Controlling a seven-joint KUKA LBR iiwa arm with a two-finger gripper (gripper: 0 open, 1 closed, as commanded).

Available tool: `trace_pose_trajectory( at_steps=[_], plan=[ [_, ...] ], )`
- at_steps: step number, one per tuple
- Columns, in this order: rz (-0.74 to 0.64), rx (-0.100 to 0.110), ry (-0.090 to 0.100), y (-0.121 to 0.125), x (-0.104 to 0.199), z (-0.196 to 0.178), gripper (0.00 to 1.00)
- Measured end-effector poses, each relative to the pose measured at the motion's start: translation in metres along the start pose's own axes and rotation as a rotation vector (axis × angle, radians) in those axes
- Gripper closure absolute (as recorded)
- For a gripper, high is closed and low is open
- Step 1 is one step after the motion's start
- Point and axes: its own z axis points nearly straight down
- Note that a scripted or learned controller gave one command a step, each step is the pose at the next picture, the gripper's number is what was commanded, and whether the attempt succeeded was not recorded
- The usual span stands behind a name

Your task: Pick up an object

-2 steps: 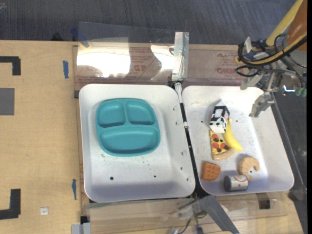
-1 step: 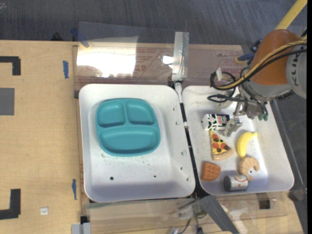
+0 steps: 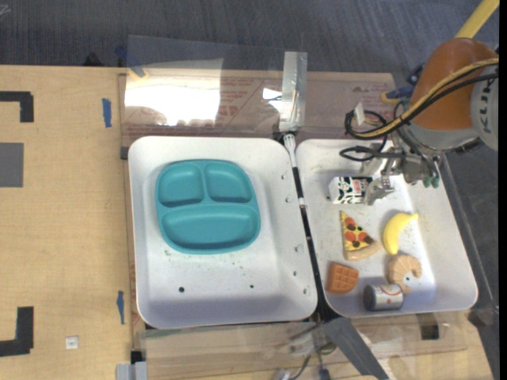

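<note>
My gripper (image 3: 379,182) hangs low over the upper part of the right bin (image 3: 455,236), at the end of the grey arm with the orange band. It is right at the right end of a small black-and-white cow-patterned carton (image 3: 348,188) lying on the bin floor. Whether it touches the carton is hidden by the wrist. Below it lie a pizza slice (image 3: 356,236), a yellow banana (image 3: 398,232), a brown waffle (image 3: 342,277), a tan croissant-like pastry (image 3: 405,267) and a small can (image 3: 384,296) on its side.
The left bin (image 3: 150,291) holds a teal divided plate (image 3: 208,206). A ridge (image 3: 301,212) separates the two bins. Cables loop from the arm above the right bin's top edge. A clear sheet and a metal bracket (image 3: 293,89) stand behind the bins.
</note>
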Motion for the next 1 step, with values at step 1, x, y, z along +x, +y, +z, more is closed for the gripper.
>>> trace_pose_trajectory(
  at_steps=[1],
  plan=[
    [0.366, -0.003, 0.009, 0.0658, 0.0668, -0.0758, 1.00]
  ],
)
